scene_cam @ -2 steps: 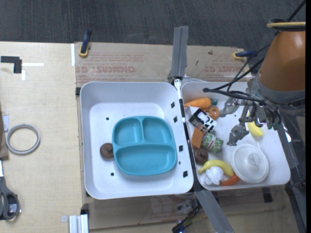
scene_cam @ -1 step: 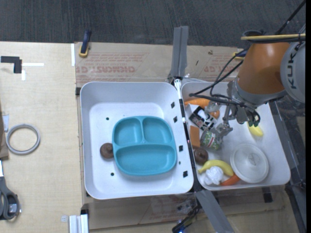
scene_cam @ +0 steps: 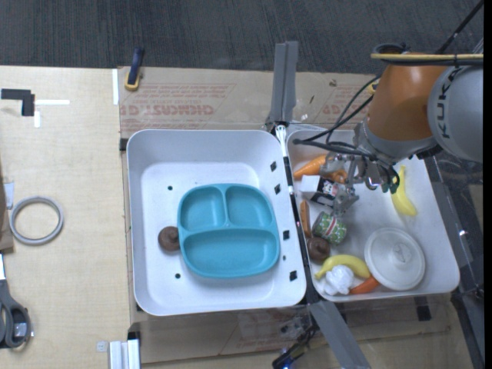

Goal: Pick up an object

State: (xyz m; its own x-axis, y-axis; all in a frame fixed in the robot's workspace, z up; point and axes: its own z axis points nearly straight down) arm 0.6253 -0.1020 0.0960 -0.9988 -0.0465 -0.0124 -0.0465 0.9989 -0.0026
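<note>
1. Reaching in over the right bin point(scene_cam: 440, 206), the arm point(scene_cam: 430, 106) hangs its gripper point(scene_cam: 346, 193) low above the clutter in that bin's upper left part.
2. How wide the jaws stand cannot be told: wrist hardware and cables hide them from above, and nothing can be seen held in them.
3. Just below the gripper lies a small green-labelled can point(scene_cam: 330, 227), tilted, and it looks the likeliest target, though that is a judgement only.
4. Near it are an orange carrot point(scene_cam: 310, 165) at the bin's upper left, a thin orange stick point(scene_cam: 305, 216) along the left wall, and a dark round piece point(scene_cam: 317, 247) just under the can.
5. Further down the same bin sit a yellow banana point(scene_cam: 346, 264), a white crumpled lump point(scene_cam: 334, 281) and a white round lid point(scene_cam: 394, 257); a second banana point(scene_cam: 402, 196) lies beside the arm's wrist.
6. The left bin point(scene_cam: 146, 229) bears a blue divided plate point(scene_cam: 228, 231) and a brown round piece point(scene_cam: 168, 238) touching its left edge.
7. On the bench point(scene_cam: 61, 283) to the left rest a grey ring point(scene_cam: 34, 220) and scissors point(scene_cam: 14, 321).
8. By the look of things the task is at the approach stage: no object is seen lifted, so closing on something and raising it clear both appear left to do.
</note>
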